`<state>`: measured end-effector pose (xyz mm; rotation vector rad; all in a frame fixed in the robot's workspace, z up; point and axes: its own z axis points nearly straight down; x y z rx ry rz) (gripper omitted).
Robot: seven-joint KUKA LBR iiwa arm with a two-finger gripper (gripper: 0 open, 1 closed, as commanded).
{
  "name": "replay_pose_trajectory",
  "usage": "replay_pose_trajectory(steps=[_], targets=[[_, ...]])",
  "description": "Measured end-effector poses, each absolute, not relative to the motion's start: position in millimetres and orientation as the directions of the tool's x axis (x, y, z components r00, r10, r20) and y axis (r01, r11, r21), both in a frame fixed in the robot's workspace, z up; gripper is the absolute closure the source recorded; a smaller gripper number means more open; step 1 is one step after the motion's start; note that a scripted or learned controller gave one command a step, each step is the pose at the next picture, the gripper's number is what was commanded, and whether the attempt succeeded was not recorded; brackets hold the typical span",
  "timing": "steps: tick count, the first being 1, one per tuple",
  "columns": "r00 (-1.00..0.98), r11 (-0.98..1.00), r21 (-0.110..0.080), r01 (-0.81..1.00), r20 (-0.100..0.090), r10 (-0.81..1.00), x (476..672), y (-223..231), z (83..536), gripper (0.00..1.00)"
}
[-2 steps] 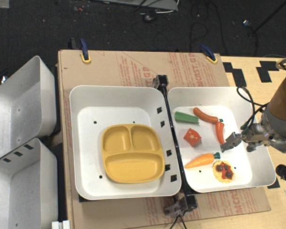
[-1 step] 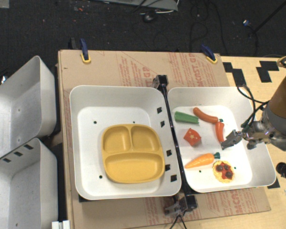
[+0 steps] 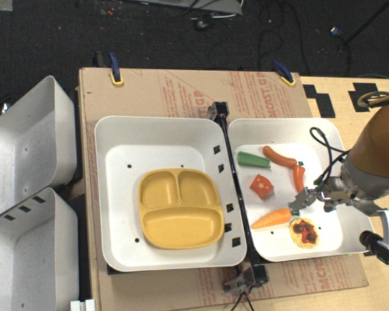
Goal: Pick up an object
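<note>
Camera view: gripper [image 3: 303,203] sits low over the right bin [image 3: 327,131], lower right of frame, its tip just above the toy carrot [image 3: 271,219] and beside the small pizza piece [image 3: 304,232]; can't tell how far the fingers are apart, and nothing shows between them. Likely target, judging by nearness, is the carrot, lying near the bin's lower left w/ its tip pointing lower left. Looks like hollow plastic play food: prob. light, stiff, smooth, so apt to slip or skid on the bin floor; not fragile. Best hold would be across the thick end, fingers square to its long axis, since the taper could squirt out. Pizza piece is flat and low, harder to get under. Counts, right bin: 1 carrot, 1 pizza piece, 1 red strawberry-like piece [image 3: 261,186], 1 green piece [image 3: 253,159], 2 orange-red sausages [image 3: 280,156], one slanted, one nearly upright in frame. Left bin [image 3: 110,173]: 1 yellow divided plate [image 3: 180,208], 3 compartments. 2 bins on the bench [image 3: 175,86].
</note>
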<state>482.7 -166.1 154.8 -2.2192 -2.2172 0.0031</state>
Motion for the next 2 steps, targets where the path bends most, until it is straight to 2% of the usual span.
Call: replay_pose_trajectory(steps=[1, 2], targets=[[0.003, -0.003, 0.008, 1.000, 0.001, 1.000, 481.1, -162.2, 101.2, 0.00], [0.002, -0.001, 0.020, 1.000, -0.001, 1.000, 488.3, -162.8, 101.4, 0.00]])
